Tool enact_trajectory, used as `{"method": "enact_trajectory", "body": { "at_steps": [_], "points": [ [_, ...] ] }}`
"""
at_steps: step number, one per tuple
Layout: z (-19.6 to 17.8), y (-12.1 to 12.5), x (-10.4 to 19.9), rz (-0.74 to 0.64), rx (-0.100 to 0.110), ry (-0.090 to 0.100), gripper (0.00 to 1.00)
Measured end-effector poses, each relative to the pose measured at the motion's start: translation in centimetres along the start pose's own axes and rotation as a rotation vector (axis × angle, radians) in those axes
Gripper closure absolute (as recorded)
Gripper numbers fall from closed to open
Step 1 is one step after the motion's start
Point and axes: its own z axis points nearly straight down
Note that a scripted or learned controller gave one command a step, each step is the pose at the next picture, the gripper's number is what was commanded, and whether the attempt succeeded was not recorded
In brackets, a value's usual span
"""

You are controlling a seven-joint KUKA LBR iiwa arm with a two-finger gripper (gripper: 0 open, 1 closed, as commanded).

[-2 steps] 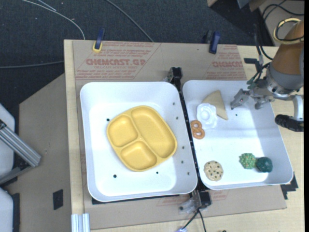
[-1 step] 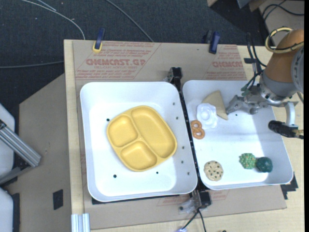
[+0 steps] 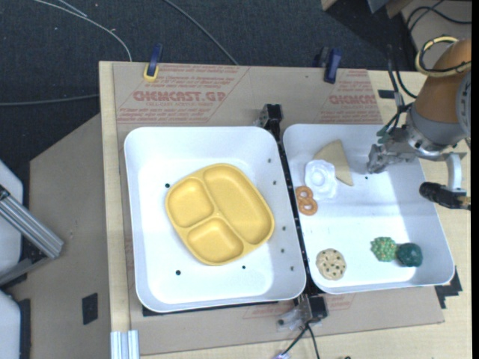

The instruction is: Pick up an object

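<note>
Brown protective sheet (image 3: 224,88) under both bins carries red print reading "CHEMCAST GP", repeated across it; a yellow-tipped clamp (image 3: 153,62) and a blue clamp (image 3: 330,64) sit on its far edge. Left bin (image 3: 142,200) holds a yellow three-compartment plate (image 3: 218,214); right bin (image 3: 426,223) holds a tan wedge (image 3: 337,158) touching a white cup-like piece (image 3: 320,178), a pretzel (image 3: 305,200) just beside that, a chocolate-chip cookie (image 3: 330,263), and a broccoli floret (image 3: 384,248) touching a dark teal lump (image 3: 409,255). Gripper (image 3: 378,158) hangs over the right bin's far side, near the wedge, with nothing seen in its grasp; open or closed cannot be told.
</note>
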Motion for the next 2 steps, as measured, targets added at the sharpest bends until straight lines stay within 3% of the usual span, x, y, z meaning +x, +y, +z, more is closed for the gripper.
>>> {"method": "enact_trajectory", "body": {
  "at_steps": [2],
  "points": [
    [-9.3, -0.7, -0.8, 0.002, -0.005, -0.002, 1.0]
  ]
}}
